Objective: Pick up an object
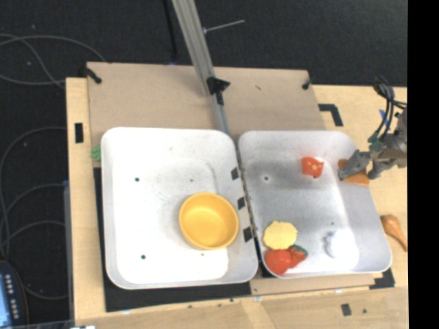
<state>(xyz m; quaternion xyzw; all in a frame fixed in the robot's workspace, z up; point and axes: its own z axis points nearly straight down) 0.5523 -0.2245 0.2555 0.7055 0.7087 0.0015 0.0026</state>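
Where the right bin (357,184) ends, claw (358,164) above rim.

Both bins are seen as smooth white plastic with a dull, scuffed sheen; the left bin (137,163) is greyed by speckled marks, as is the right bin (288,184) beside it. A glossy, smooth yellow plastic bowl (208,221) is seen in the left bin. The bench (274,94) behind the bins appears as matt, pale wood or board. A ribbed, brushed metal rail (192,40) is seen above the bench.
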